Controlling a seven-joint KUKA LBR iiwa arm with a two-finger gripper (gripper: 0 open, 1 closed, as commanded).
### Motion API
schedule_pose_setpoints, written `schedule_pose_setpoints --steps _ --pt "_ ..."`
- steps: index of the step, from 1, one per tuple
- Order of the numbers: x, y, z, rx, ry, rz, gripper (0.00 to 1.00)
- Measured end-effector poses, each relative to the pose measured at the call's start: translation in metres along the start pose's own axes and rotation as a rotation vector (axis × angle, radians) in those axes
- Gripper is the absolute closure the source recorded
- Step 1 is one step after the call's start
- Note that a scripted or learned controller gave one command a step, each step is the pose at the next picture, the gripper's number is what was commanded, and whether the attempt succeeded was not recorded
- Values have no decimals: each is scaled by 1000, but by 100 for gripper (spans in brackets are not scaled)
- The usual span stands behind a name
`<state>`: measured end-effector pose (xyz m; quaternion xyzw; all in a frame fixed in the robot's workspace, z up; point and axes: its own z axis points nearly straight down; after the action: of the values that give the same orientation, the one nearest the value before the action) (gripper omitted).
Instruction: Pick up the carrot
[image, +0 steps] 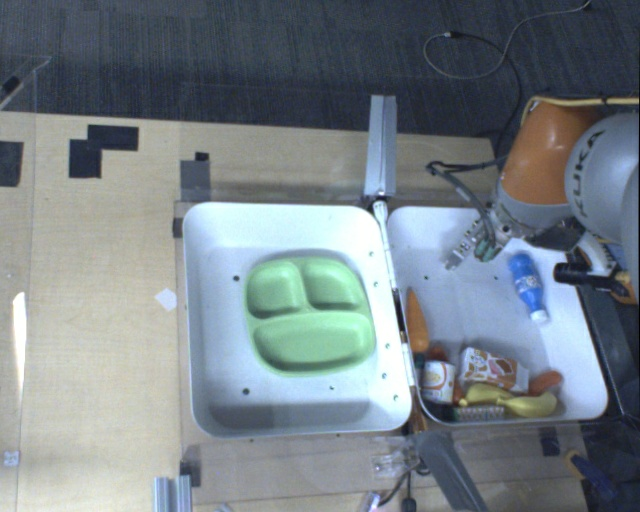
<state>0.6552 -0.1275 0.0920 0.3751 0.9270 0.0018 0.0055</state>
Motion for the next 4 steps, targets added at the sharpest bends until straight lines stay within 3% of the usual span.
schedule_pose_setpoints --steps 1,2,3,4 --pt "-1 3 -13 -7 -8 -3 100" --pt "40 -10 1 -3 -4 -334 100" --pt "38 -7 -12 -9 -12 -333 100" --pt "28 15 -18 -1 1 -347 100"
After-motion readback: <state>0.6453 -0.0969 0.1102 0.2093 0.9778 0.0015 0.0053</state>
